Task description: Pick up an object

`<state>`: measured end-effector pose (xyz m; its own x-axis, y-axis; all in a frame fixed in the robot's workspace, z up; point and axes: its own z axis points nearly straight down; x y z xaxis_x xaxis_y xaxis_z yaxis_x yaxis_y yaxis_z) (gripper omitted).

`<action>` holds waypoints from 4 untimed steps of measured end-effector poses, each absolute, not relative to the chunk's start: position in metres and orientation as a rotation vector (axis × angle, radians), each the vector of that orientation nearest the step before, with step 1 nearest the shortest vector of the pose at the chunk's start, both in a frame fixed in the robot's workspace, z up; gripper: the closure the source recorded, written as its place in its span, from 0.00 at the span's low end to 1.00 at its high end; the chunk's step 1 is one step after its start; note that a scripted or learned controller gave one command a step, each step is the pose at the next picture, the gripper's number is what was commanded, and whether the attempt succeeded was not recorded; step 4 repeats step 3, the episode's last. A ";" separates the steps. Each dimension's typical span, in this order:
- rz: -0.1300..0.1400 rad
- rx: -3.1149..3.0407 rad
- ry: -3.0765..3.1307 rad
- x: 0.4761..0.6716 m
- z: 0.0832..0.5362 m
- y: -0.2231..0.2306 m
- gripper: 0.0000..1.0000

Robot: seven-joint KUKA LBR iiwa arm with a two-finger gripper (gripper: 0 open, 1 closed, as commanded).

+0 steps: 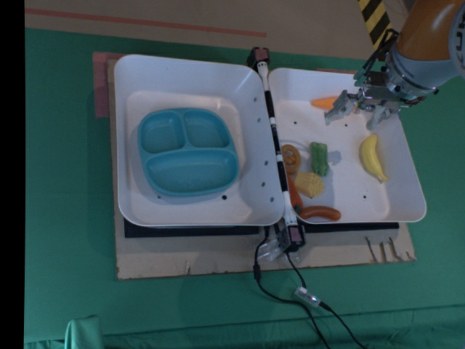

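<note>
No brand, label or readable writing shows on anything here. The tool (pixel 357 113) hangs over the far part of the right bin (pixel 407 202), its fingers spread with nothing between them. Just beside its left finger lies a carrot (pixel 324 102), partly hidden by that finger. A banana (pixel 371 157) lies close below the tool, apart from it. Further left sit a green vegetable (pixel 319 158), a corn cob (pixel 308 185), a pretzel (pixel 290 155) and a sausage (pixel 320 213). The left bin (pixel 131 75) holds a blue divided plate (pixel 188 152). The arm is cut off at the upper right edge.

Dim, bluish, slightly soft picture; shadows faint, perhaps overhead lighting.
</note>
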<state>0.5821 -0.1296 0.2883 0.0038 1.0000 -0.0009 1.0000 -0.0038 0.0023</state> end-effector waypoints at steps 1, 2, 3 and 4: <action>0.002 2.223 2.214 0.587 0.192 -0.115 0.00; 0.007 2.222 2.207 0.588 0.204 -0.116 1.00; 0.003 2.221 2.215 0.578 0.304 -0.099 1.00; 0.003 2.221 2.215 0.578 0.304 -0.099 1.00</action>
